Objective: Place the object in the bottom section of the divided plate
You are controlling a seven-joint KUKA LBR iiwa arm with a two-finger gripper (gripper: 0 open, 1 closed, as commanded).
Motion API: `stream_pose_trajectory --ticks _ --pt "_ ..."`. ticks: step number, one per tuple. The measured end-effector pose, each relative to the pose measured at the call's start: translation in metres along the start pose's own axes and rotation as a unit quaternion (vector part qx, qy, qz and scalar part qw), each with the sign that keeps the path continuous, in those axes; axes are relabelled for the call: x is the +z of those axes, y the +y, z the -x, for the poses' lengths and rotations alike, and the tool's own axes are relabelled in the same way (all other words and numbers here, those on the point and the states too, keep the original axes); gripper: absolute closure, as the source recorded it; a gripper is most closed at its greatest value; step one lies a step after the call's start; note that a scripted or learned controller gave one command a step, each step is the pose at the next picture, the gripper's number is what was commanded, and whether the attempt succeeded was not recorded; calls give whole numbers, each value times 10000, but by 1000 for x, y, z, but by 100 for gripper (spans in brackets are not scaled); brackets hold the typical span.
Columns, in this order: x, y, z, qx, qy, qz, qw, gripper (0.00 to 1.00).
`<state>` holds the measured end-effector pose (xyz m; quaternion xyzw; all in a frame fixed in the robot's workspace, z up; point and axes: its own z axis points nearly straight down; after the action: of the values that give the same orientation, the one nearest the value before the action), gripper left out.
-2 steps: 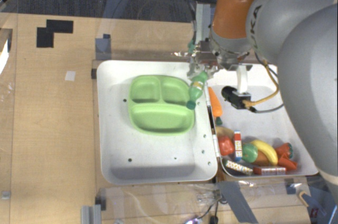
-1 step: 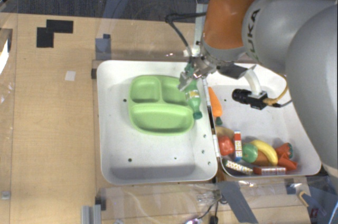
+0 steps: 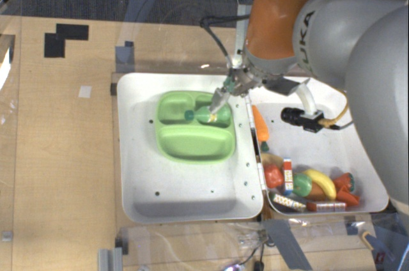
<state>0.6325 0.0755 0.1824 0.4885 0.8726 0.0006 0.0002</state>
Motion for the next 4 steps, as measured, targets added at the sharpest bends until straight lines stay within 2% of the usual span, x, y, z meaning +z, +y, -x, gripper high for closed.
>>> stream_pose_trajectory --ticks 1,2,3,4 --pt "7 48 -14 -1341 -1 5 9910 0" --pt "-15 67 -48 -1789 -8 14 9839 0" --pt "-24 69 -47 -1780 -9 35 9840 100" --pt "-6 -13 -43 -5874 -1 13 8093 100"
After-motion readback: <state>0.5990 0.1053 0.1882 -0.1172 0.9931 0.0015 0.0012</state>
